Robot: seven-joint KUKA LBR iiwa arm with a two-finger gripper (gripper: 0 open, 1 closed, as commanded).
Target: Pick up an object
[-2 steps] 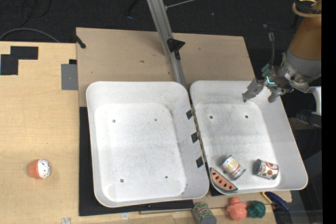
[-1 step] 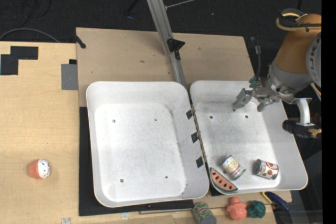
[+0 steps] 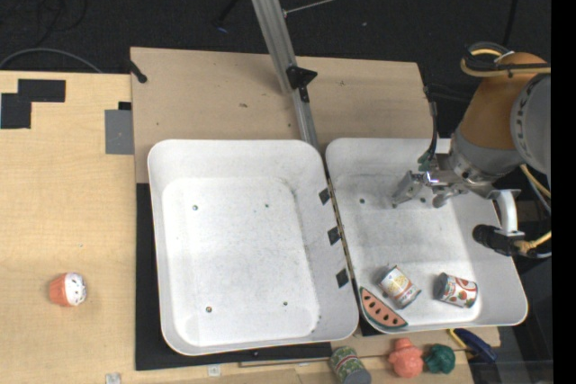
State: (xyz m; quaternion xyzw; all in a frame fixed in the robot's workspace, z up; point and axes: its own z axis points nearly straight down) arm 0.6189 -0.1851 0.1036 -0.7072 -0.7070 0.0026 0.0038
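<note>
In right bin (image 3: pixel 504 301), small red-white can (image 3: pixel 397 285), tilted.

Orange-white ball (image 3: pixel 67 290) on wooden table (image 3: pixel 54 193) at left; slanted aluminium rail (image 3: pixel 274 31) behind bins.

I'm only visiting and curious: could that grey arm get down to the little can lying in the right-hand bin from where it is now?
Probably yes. The gripper hangs over the right bin, and the can lies nearer the camera with bare floor between them. The watermelon slice sits close beside it and might crowd a grasp.
</note>
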